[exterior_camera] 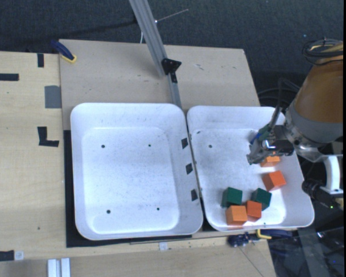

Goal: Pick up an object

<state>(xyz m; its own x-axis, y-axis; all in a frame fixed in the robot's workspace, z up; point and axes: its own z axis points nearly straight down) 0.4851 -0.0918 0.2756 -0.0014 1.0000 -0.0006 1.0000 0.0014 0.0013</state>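
Two bins, my gripper [258, 154] low in right bin [219, 126], finger state I can't tell, orange block [270, 161] just beside it, more blocks [242, 203] near front, no writing legible

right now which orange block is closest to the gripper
The orange block right beneath the gripper, partly hidden by it; the others lie farther toward the bin's front.

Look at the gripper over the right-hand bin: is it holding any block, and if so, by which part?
It cannot be told. The gripper is low in the right bin, right beside an orange block, but no block is visibly clamped in it.
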